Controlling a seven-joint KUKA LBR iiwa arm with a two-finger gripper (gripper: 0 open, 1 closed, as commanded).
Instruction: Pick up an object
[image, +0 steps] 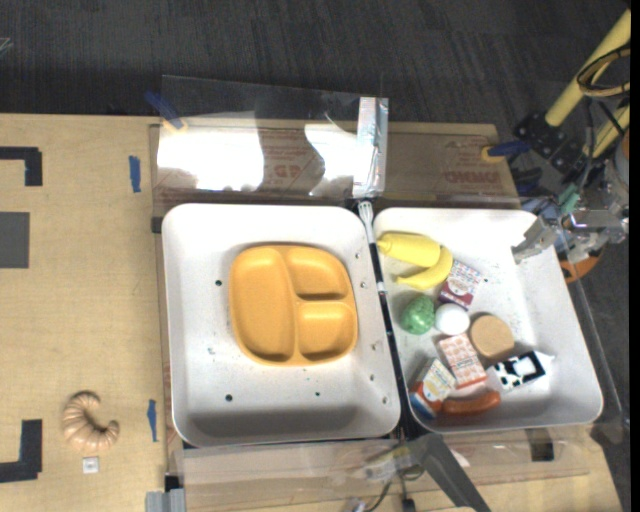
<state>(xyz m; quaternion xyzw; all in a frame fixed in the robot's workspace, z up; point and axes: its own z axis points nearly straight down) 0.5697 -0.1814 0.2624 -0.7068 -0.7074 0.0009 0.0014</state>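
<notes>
- Camera view: the arm's gripper (540, 240) sits at the upper right corner of the right-hand shallow white bin (560, 330), over its rim and well apart from the things inside.
- Candidates for the pick lie crowded in that bin's left half: a yellow plastic banana (412, 253) at the top, a small green ball (418, 317) touching a white ball (452, 320), a round brown disc (491, 336), a red-and-white printed carton (459, 358), a black-and-white patterned block (522, 369) and a red sausage-shaped toy (470, 403) near the front wall.
- The left-hand white bin (190, 330) holds an orange plastic divided tray (292, 302); a tan curled croissant-like toy (90, 420) lies out on the cardboard surface (80, 250), far to the left.
- Judged from this layout, the banana is the easiest target: it is large and has bare floor to its right. Coming down squarely over its middle, across its short width, should keep neighbours from being nudged.
- The tight cluster at the front looks riskier, since a descent there could catch two items.
- Whether the fingers are spread or closed cannot be told here; nothing is seen between them.
</notes>
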